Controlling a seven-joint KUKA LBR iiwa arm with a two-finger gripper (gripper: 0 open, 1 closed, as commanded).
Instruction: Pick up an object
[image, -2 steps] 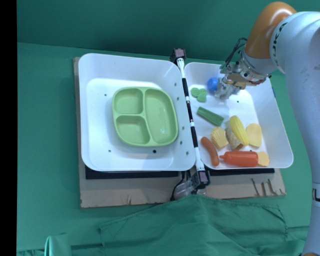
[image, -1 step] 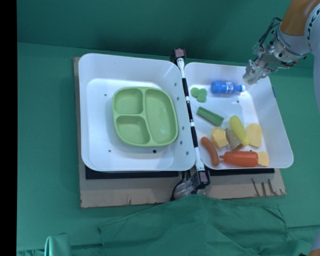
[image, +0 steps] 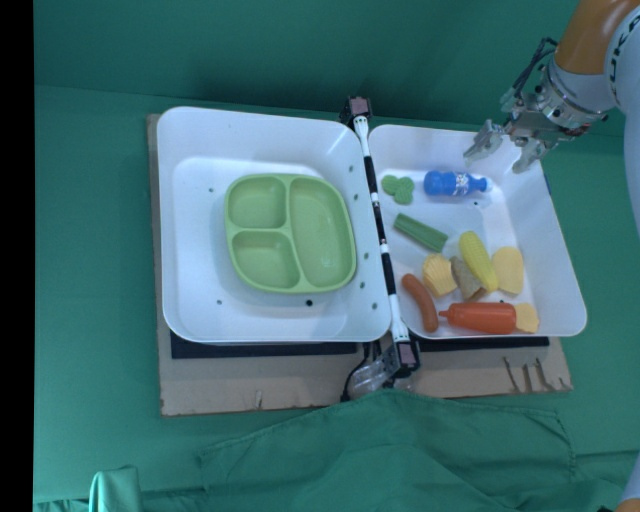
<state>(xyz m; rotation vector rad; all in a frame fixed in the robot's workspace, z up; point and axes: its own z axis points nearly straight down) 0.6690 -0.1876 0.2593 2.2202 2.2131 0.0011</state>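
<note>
1. The hand (image: 508, 147) hangs with its fingers (image: 484, 141) spread apart, nothing between them and nothing touched; it sits over the far rim of the right bin (image: 560, 290).
2. Just below the hand and a little to its left lies the bottle (image: 454, 183) (blue, with a white label), on its side with the cap pointing right.
3. Left of the bottle is a small green piece (image: 397, 187); lower down is a green stick (image: 420, 232).
4. Well below the hand is a cluster: corn (image: 478, 260), a sausage (image: 419, 302), a red bottle (image: 481, 317) lying flat, and several yellow bits touching one another.
5. Far to the hand's left, the left bin (image: 190, 150) holds a green divided plate (image: 290, 233).
6. Both bins rest on cardboard (image: 260, 390) over a green-covered counter (image: 90, 250); green cloth (image: 400, 455) bunches along the near edge.
</note>
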